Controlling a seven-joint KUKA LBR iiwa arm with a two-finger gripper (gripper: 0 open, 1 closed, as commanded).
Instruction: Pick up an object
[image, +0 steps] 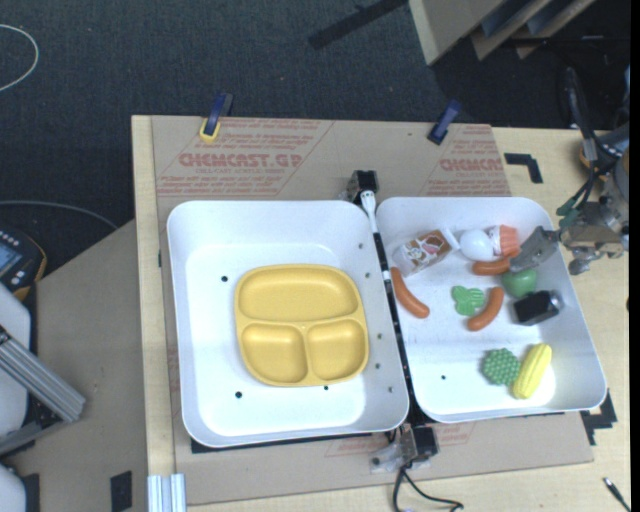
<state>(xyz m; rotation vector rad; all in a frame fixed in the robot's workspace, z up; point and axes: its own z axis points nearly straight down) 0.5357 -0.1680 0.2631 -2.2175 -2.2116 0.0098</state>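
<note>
Over on the left, the left bin (190, 330) carries a yellow divided plate (300, 325), lying flat and centred, well out of play. Crossing to the right bin (440, 395): a sausage (410, 294) by the dividing wall, a snack packet (426, 249), a green toy (466, 298) touching a second sausage (486, 309), then broccoli (500, 367) pressed against corn (533, 370). At the far edge, the gripper (535, 252) hangs just above a black block (536, 307); whether it's spread or closed, I cannot tell. Crowded targets here, so neighbours may get nudged.
</note>
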